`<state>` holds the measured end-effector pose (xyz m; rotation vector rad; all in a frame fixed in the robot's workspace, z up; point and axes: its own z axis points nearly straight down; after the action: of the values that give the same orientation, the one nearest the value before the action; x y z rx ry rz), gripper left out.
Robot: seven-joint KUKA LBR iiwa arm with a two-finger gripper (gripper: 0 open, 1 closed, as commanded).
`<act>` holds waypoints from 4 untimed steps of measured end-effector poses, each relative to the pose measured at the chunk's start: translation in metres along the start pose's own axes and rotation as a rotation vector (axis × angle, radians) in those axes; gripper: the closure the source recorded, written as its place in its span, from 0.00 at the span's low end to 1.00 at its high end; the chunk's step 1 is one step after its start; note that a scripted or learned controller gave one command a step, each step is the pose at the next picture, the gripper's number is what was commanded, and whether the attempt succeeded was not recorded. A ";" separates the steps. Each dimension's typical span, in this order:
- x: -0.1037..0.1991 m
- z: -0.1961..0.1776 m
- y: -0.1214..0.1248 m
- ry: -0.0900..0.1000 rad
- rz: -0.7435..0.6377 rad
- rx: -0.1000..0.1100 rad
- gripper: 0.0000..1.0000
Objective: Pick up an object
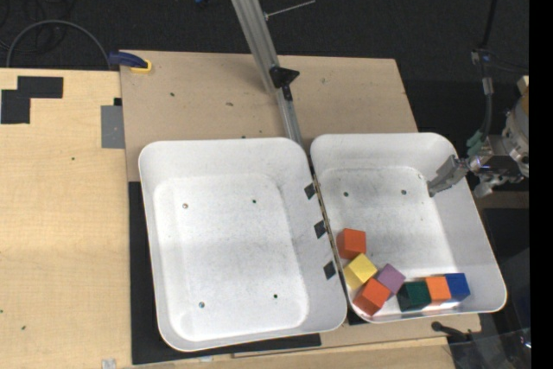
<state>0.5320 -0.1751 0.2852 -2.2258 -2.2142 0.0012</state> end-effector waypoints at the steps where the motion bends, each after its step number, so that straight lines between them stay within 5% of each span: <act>1: 0.001 0.152 0.009 0.002 -0.003 0.009 0.00; 2: -0.002 0.138 0.010 0.000 0.007 0.003 1.00; 3: -0.002 0.138 0.010 0.000 0.011 0.002 0.00; 4: -0.003 0.129 0.010 0.001 0.017 0.003 1.00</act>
<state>0.5418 -0.1778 0.1565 -2.2424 -2.1940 0.0039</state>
